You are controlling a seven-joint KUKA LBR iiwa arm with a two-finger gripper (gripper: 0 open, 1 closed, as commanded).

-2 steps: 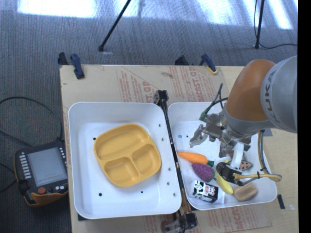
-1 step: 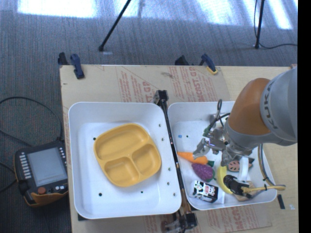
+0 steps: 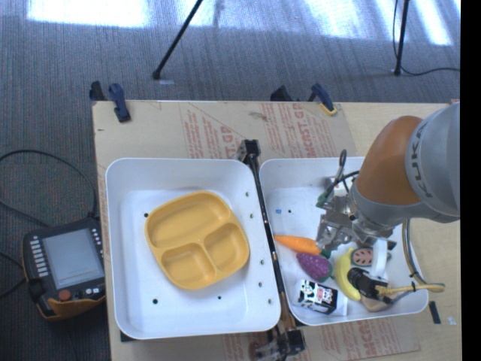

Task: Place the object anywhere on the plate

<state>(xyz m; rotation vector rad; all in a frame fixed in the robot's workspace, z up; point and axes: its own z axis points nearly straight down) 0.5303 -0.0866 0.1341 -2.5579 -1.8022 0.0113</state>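
Plate: yellow, three compartments, flat on the floor of the left bin, roughly central, turned at a slant to the bin walls. Nothing rests on it.

Gripper: down inside the right bin, over its middle, arm coming in from the right with the orange band above it. Tip is just beside the thick end of the carrot; contact cannot be told from this angle. Whether the gripper is spread or pressed together cannot be told either, as the wrist hides it. Nothing visibly held.

Right bin contents, all in the near half:
- carrot, orange, lying flat, pointed end toward the divider between the bins.
- purple toy, just below the carrot, touching or nearly so.
- banana, yellow, right of the purple toy.
- black-and-white carton, near the front wall, just beside the banana's lower end.
- round seeded slice, right of the banana, under the wrist.

All loose items well apart from the plate, separated from it by the bin walls.
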